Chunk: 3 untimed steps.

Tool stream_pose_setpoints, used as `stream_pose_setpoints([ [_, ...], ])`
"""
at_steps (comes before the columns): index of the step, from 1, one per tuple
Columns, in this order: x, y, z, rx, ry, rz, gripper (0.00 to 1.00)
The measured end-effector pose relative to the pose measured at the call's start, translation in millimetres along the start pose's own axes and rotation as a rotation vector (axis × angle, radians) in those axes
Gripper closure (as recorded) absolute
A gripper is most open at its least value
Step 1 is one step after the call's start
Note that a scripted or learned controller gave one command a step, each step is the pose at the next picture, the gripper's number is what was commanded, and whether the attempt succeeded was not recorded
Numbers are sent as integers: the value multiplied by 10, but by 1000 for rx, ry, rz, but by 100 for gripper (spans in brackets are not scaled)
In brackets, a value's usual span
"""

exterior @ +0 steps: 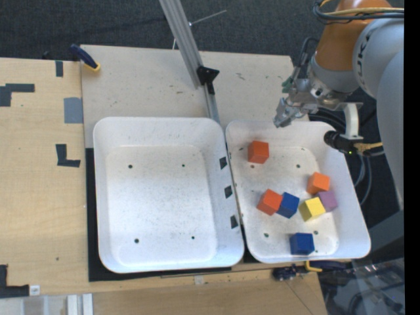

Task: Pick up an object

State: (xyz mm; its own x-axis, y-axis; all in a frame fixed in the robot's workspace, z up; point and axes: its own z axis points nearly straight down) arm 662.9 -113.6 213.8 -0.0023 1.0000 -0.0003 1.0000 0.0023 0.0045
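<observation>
Several small blocks lie in the right bin (341, 241). An orange block (258, 152) sits alone near its back left. In the middle are a second orange block (268, 201), a blue block (288, 205), a yellow block (312, 208), a purple block (327, 199) and a small orange block (319, 182), all close together. Another blue block (302, 243) rests near the front rim. My gripper (284, 117) hangs over the back rim of the right bin, up and to the right of the lone orange block, with nothing seen between its fingers.
The left bin (157, 195) stands beside the right one. A slanted metal pole (187, 38) crosses the bench behind the bins. A blue and yellow clamp (85, 56) lies at the back left. Cables (351, 143) hang by the right bin's far side.
</observation>
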Motion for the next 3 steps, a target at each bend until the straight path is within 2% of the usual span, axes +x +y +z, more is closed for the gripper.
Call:
stream_pose_setpoints([
  [1, -36, 34, -634, -2, -1, 1, 100],
  [2, 433, -20, -628, 5, 1, -3, 100],
  [3, 974, -231, -474, 8, 1, -3, 100],
])
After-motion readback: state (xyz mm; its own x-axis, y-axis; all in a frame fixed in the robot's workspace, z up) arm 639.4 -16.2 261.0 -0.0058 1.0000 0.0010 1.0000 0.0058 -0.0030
